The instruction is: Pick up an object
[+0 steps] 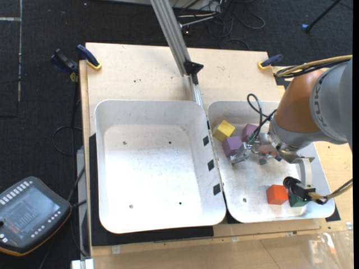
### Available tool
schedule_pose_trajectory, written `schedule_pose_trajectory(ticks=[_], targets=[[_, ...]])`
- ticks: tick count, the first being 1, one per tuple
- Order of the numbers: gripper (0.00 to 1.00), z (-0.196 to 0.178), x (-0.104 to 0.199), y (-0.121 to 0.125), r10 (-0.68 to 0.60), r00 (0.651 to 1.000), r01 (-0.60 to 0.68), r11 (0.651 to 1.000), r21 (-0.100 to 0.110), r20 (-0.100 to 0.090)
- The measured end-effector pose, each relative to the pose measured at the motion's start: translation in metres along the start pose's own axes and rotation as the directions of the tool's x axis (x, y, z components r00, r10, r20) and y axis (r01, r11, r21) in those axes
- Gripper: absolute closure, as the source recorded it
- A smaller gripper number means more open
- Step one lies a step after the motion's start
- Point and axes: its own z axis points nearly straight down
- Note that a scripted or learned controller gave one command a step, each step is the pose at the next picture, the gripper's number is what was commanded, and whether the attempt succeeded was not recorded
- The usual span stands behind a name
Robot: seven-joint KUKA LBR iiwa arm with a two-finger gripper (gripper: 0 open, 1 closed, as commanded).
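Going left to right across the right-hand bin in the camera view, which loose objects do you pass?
Yellow block → purple block → orange block → green block. A second purple block near the gripper is left out, since the wrist overlaps it.

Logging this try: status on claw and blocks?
Claw low in right bin, at purple block. Grip unconfirmed. Yellow block crowds it; orange block apart.

Two white bins (151, 111), two purple blocks (232, 145), one yellow block (224, 130), one orange block (276, 195), one green block (297, 201).

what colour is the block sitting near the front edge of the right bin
Orange. The block shows clearly in the camera view, beside a green object.
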Motion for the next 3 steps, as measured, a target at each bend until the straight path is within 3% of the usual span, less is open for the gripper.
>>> schedule_pose_trajectory(ticks=[1,3], targets=[[1.00,-0.014,-0.001,0.002,0.001,1.000,-0.001,1.000,-0.008,0.002],[1.00,-0.122,-0.011,0.018,-0.002,1.000,0.002,1.000,-0.013,0.004]])
